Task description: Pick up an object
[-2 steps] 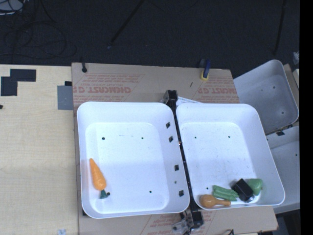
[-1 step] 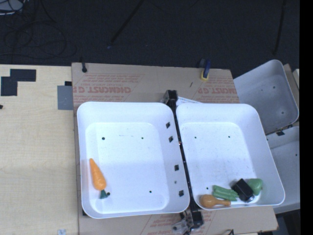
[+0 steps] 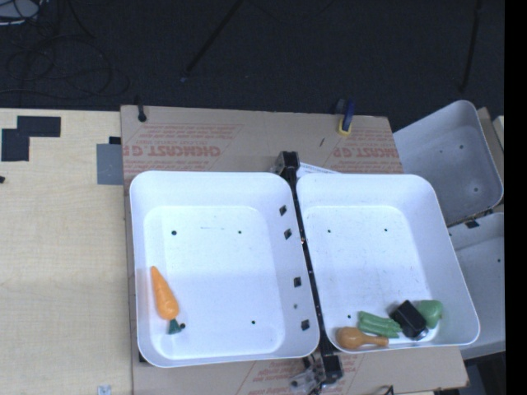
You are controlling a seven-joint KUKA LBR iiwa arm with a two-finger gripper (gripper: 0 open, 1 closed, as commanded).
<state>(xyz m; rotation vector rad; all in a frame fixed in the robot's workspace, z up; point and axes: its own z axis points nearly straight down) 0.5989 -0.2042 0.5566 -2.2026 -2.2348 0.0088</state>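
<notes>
An orange toy carrot (image 3: 164, 295) with a small dark green top lies near the front left corner of the left bin (image 3: 206, 192). In the right bin (image 3: 370, 189), along its front edge, sit a yellow-orange pear-shaped toy (image 3: 359, 338), a green pod-shaped toy (image 3: 379, 325), a black block (image 3: 408, 318) and a rounded green toy (image 3: 431, 310), packed close together.
The two bins share a black clamp strip (image 3: 298, 253) down the middle and rest on a cardboard sheet (image 3: 247, 142). A grey metal plate (image 3: 449, 159) stands at the right. A blue and yellow clamp (image 3: 347, 118) grips the cardboard's far edge.
</notes>
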